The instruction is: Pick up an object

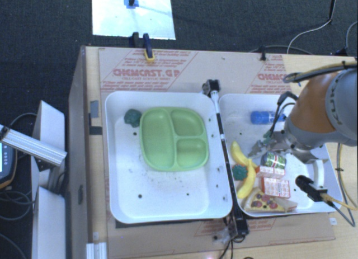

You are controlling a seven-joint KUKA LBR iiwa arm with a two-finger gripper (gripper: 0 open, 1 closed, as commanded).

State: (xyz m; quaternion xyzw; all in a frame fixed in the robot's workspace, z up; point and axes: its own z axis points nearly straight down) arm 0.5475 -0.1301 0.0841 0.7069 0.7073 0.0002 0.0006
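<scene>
The right bin (330,191) holds several toy foods. A blue bottle (260,117) lies at its back. Along the left wall are a yellow banana (239,154), a small green piece (240,172) and a second yellow piece (246,185). A pizza slice (269,202) sits at the front edge, with a red and white carton (275,187) just behind it. My gripper (269,150) hangs low in the middle of this bin, right over a small green and red can (273,163). Whether it touches the can is unclear.
The left bin (168,196) bears a light green divided plate (173,139), and a dark green broccoli piece (132,117) lies by its back left corner. A black divider rail (221,140) separates the bins. The arm's orange band (313,109) overhangs the right bin's back right part.
</scene>
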